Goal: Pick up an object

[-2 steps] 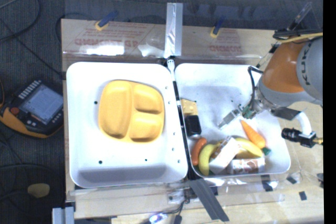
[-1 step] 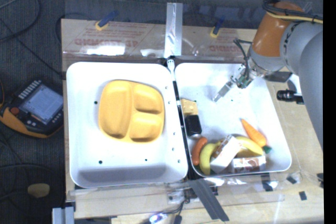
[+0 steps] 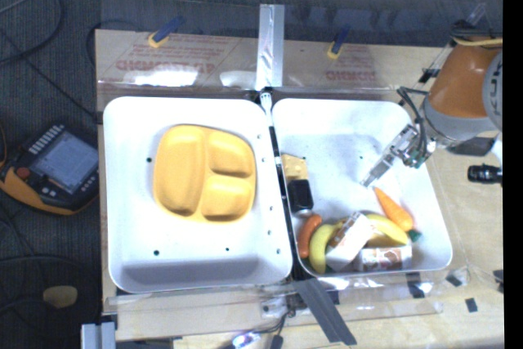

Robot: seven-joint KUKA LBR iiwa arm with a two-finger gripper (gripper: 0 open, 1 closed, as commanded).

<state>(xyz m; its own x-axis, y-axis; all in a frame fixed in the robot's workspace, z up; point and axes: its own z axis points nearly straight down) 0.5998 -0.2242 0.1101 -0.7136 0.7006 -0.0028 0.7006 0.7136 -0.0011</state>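
Hovering over the right bin [image 3: 425, 200], the gripper [image 3: 377, 172] hangs low above bare white floor, its tips angled down toward the bin's middle. The fingers are thin and blurred, so I cannot tell whether the jaws are open or closed; nothing shows between them.

Room to move: ahead of the jaws and to their left lies a wide open patch of floor, running to the far wall and to the divider between the bins. Just below and to the right of the jaws sits a carrot [image 3: 394, 208], close but apart from the tips. Below it the pile crowds the near wall: a banana [image 3: 320, 243], a small white carton [image 3: 350, 239] tilted on the heap, and a second orange piece [image 3: 306, 231] at the pile's left end. Left of the jaws, against the divider, a black block [image 3: 301, 194] lies beside a tan packet [image 3: 293, 168].

The left bin [image 3: 122, 200], well away from the jaws, holds one yellow divided tray [image 3: 204, 172], lying flat near the middle.
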